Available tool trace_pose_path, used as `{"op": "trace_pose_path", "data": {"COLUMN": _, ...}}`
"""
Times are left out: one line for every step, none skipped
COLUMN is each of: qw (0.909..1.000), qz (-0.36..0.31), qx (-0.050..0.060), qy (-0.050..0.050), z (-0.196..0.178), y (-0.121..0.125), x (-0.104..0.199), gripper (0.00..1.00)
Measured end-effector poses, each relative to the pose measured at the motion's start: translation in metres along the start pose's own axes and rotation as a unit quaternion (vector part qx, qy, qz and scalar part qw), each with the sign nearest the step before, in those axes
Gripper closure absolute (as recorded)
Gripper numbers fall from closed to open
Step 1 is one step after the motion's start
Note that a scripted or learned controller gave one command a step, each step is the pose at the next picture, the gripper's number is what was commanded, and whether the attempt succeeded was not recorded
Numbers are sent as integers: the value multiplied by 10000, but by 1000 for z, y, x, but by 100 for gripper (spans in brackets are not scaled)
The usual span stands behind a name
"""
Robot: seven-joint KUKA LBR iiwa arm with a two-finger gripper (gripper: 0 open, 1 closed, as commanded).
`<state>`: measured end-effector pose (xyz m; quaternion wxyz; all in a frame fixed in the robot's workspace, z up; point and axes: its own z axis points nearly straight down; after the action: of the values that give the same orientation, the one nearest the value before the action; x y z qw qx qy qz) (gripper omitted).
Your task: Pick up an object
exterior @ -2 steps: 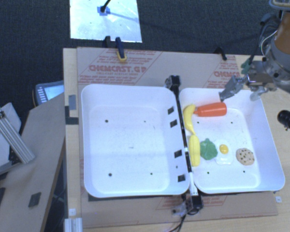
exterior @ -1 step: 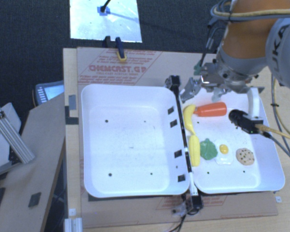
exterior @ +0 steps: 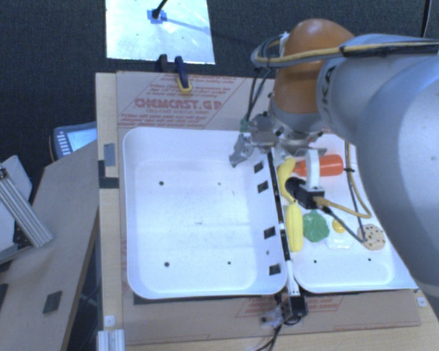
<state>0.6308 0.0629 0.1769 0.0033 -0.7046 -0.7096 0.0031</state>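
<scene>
Objects for picking lie in the right bin [exterior: 351,278], all on the side of my gripper [exterior: 243,151] from which my arm reaches in. My gripper hangs over the far corner of the left bin [exterior: 168,287], close to the seam where the two bins meet. Whether it is released or clenched I cannot tell from this angle, and how high it hangs above the bin floor is also unclear. Nearest to my gripper is the yellow banana-shaped piece [exterior: 295,229], which lies lengthwise just past the seam and runs from beside my wrist toward the camera. The orange piece [exterior: 331,165] lies further out on that same side, level with my wrist and partly covered by my own hardware. The green piece [exterior: 316,227] touches or nearly touches the near end of the banana-shaped piece on the side away from my gripper. Beyond it sit a small pale piece [exterior: 339,244] and, furthest from my gripper, a speckled tan disc [exterior: 372,237]. Both bins rest on a cardboard sheet [exterior: 168,102] with red lettering, which shows behind my gripper. Further behind it, a silvery square panel [exterior: 157,20] lies against the dark backdrop.
</scene>
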Motion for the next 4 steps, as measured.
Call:
{"op": "trace_pose_path", "data": {"qw": 9999, "qz": 10, "qx": -135, "qy": 2, "z": -136, "y": 26, "x": -6, "gripper": 0}}
{"op": "trace_pose_path", "data": {"qw": 9999, "qz": -10, "qx": -154, "qy": 20, "z": -325, "y": 28, "x": 47, "gripper": 0}}
{"op": "trace_pose_path", "data": {"qw": 10000, "qz": -17, "qx": -75, "qy": 3, "z": -325, "y": 28, "x": 45, "gripper": 100}}
{"op": "trace_pose_path", "data": {"qw": 10000, "qz": 2, "qx": -50, "qy": 7, "z": -324, "y": 10, "x": 72, "gripper": 100}}
